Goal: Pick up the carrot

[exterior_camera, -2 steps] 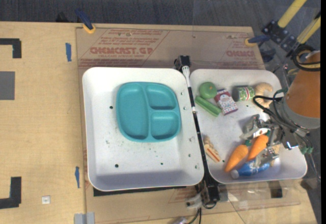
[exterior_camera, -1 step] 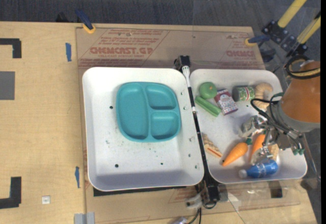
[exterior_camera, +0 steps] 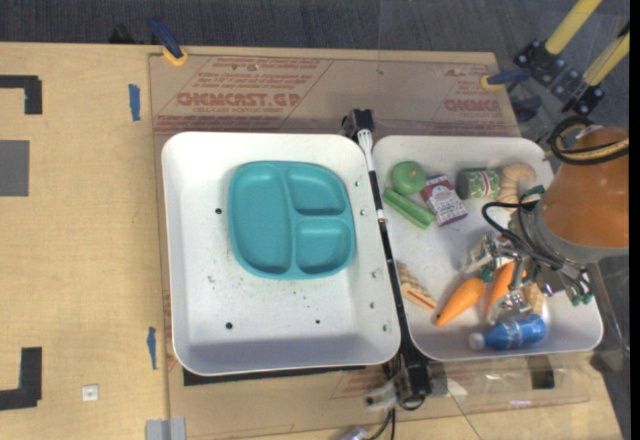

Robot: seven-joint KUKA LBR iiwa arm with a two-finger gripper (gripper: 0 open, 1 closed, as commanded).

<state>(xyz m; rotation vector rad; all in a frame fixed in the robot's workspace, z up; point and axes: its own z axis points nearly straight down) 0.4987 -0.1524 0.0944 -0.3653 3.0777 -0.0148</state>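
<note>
Orange carrot [exterior_camera: 458, 301]: you'll find it in the right bin [exterior_camera: 570, 343], lying at a slant, tip toward the lower left, just left of the gripper.
Gripper [exterior_camera: 508, 280]: it sits low over the right bin's front half beside the carrot; you cannot tell its grip state, since wires and clutter blur it.
Blue bottle [exterior_camera: 510, 333]: lies just below the gripper, near the bin's front rim.
Left bin [exterior_camera: 200, 328]: holds a teal divided plate [exterior_camera: 292, 219].

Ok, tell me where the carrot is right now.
The carrot lies in the right bin, toward its front, just left of the gripper and up-left of the blue bottle.
</note>
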